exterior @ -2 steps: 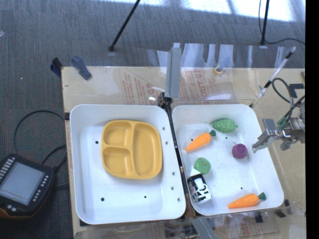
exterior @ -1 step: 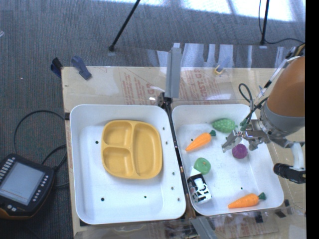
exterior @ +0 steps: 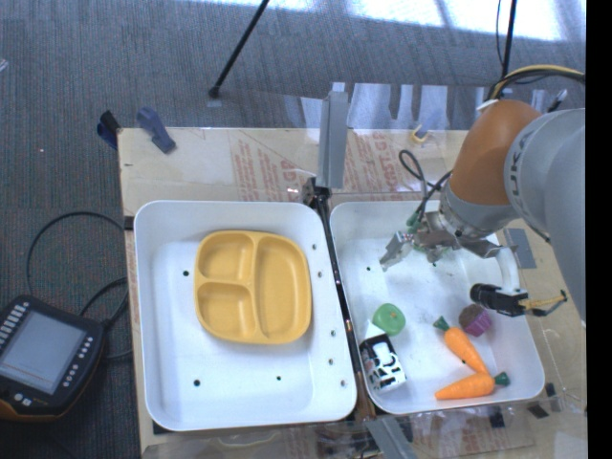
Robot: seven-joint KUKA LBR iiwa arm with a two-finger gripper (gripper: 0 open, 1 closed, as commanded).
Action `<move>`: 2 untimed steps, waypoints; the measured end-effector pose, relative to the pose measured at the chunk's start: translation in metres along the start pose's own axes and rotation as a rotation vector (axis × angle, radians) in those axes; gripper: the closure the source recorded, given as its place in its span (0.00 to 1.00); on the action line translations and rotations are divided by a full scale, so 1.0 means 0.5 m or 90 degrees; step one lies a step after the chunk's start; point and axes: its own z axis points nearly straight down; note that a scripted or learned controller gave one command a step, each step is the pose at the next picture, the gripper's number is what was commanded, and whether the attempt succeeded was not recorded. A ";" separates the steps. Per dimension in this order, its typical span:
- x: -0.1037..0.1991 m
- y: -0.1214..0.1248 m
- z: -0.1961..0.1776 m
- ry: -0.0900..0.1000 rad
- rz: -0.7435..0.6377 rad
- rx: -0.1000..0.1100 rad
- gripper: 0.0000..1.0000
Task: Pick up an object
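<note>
While one carrot [exterior: 464, 346] runs diagonally, the other carrot [exterior: 469, 386] lies nearly level.

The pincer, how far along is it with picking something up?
Nothing looks picked yet. The pincer hangs above the right bin's far end with nothing between its fingers. The two carrots, green cup and purple piece lie on the floor. Choosing, grasping and lifting remain.

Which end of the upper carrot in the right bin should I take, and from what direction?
Grip the upper carrot across its thick orange body near the green top, coming straight down. It lies flat and slanted, tapering toward the lower right, so close across its width. The purple object sits close above the top, and the second carrot lies near the tip.
</note>
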 end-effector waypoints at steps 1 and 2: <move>-0.106 -0.153 -0.167 -0.002 -0.011 -0.004 0.00; -0.136 -0.300 0.038 0.004 0.013 0.003 0.00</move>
